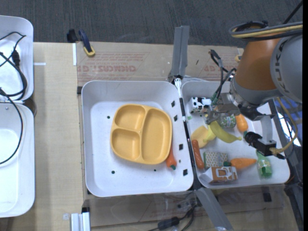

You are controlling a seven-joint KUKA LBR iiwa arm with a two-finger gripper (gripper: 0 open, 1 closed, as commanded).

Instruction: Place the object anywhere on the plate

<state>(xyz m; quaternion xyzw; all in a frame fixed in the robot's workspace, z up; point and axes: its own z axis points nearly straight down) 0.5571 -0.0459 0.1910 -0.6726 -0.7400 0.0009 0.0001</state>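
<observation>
A yellow three-compartment plate (142,134) lies in the left white bin (96,177). A small orange carrot (171,160) rests on the bin floor against the plate's lower right rim. My gripper (222,115) hangs low over the right bin (284,177), just above a yellow banana (224,133). The arm's orange band and grey wrist cover the bin's back right part. Whether anything is in the gripper is hidden by the wrist and cables.
The right bin holds several toy foods: a red sausage (197,154), a long carrot (243,163), a cracker box (223,174), a green bottle (263,166), an orange piece (241,123) and a black-and-white cow (199,102). A metal divider (180,57) stands between the bins.
</observation>
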